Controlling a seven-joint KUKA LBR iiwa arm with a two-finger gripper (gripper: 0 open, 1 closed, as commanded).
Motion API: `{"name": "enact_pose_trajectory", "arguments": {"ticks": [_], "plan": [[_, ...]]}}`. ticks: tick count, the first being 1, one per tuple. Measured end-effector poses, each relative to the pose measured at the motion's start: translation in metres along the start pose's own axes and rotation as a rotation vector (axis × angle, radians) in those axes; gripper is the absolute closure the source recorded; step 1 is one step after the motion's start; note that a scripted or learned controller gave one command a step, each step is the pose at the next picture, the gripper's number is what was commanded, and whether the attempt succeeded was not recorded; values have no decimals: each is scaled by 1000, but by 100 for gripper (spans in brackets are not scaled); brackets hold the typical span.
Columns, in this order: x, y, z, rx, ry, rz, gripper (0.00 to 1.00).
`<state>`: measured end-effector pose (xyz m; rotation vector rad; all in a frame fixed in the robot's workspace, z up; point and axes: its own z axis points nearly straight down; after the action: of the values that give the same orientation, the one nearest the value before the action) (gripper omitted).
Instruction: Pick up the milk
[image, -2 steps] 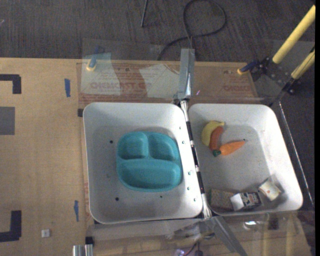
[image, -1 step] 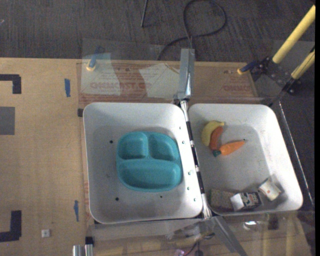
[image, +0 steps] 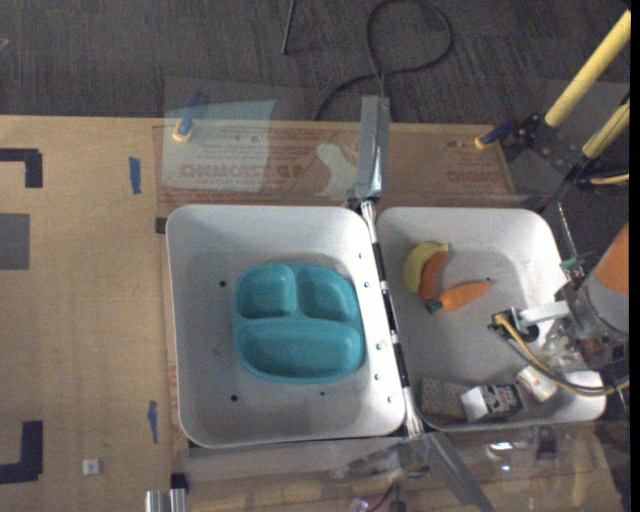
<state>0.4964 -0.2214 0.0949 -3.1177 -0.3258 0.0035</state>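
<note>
Milk carton (image: 493, 400) lies on its side in the right bin (image: 470, 225), near the front wall, toward the front-right corner. Long axis runs roughly left–right, slightly tilted up at the right end; white end faces left, darker printed panel toward the right. A small white cylindrical item (image: 534, 383) sits just beside its right end.

Gripper (image: 560, 345) is over the right side of the same bin, just above-right of the carton; cables loop around it. Gripper state: cannot tell from this view.

Also in the right bin: banana (image: 420, 262) and carrot (image: 462, 296), touching, near the back-left. Left bin (image: 200, 240) holds a teal divided plate (image: 297, 322), roughly centred. Both bins on the tabletop (image: 80, 300).
</note>
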Motion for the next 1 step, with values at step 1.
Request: {"name": "enact_pose_trajectory", "arguments": {"ticks": [1], "plan": [[103,-33,-115,-5,0,-11,100]]}}
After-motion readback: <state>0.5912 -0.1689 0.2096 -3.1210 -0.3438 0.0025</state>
